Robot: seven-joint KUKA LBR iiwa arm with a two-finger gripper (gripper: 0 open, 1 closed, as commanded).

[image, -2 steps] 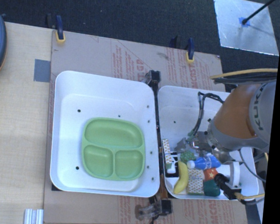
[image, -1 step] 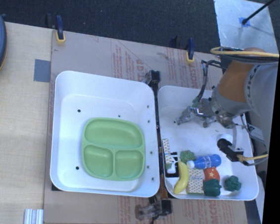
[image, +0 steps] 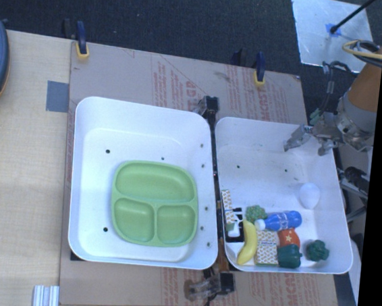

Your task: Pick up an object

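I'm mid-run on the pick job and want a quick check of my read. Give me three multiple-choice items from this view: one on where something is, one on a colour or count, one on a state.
1. Where does the green tray lie?
A. In the left bin
B. In the right bin
C. On the bare bench

2. What colour is the egg-shaped object?
A. Red
B. White
C. Yellow

3. What is the gripper carrying?
A. The banana
B. The blue bottle
C. Nothing that the view shows

Answers:
1. A, the tray sits on the floor of the left bin.
2. B, it is white, apart from the cluster in the right bin.
3. C, the gripper hangs over the right bin's far corner, while the banana and blue bottle lie near the front wall.
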